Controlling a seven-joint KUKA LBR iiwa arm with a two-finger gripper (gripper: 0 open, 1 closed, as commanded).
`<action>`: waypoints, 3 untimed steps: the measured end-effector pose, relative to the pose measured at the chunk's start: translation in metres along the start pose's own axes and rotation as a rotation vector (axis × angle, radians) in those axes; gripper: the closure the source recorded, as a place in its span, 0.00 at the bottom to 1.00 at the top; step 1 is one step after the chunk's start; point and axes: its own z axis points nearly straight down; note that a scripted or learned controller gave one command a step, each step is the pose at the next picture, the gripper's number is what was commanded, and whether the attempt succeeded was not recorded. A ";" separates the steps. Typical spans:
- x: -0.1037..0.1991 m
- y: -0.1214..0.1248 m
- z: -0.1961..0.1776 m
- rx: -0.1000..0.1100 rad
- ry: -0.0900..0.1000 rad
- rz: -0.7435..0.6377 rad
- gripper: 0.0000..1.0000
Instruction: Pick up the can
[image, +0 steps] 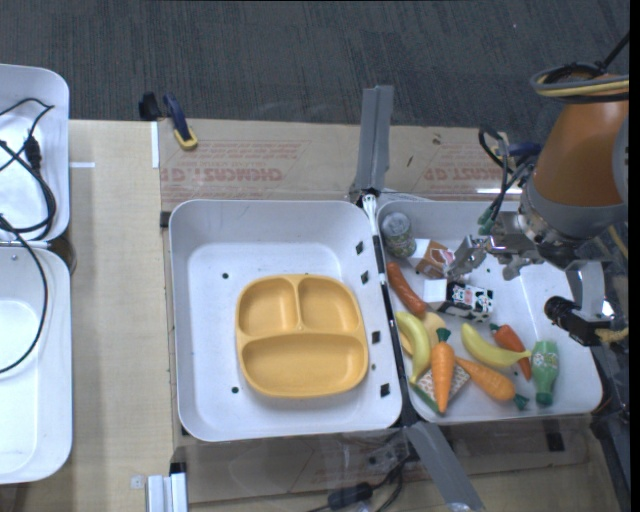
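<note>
Fingers (470, 255) of ours hang over the right bin (590, 385); whether they are spread or closed we cannot tell. We see the can (398, 233) upright in that bin's far-left corner, just beside the dividing wall, toy food crowding nearby. Left bin (200, 300) holds a yellow tray (300, 335) on the table (110, 300).

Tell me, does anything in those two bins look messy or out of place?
Nothing looks spilled or broken. The toy food in the right bin lies jumbled, bananas and carrots overlapping. The can stands upright in its far left corner. The yellow plate sits flat in the left bin.
</note>
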 end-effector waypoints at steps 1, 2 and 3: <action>0.004 0.005 -0.031 -0.003 0.000 -0.063 0.00; 0.026 -0.040 0.024 -0.001 0.000 0.029 0.00; -0.010 0.008 0.097 -0.021 -0.003 -0.025 0.00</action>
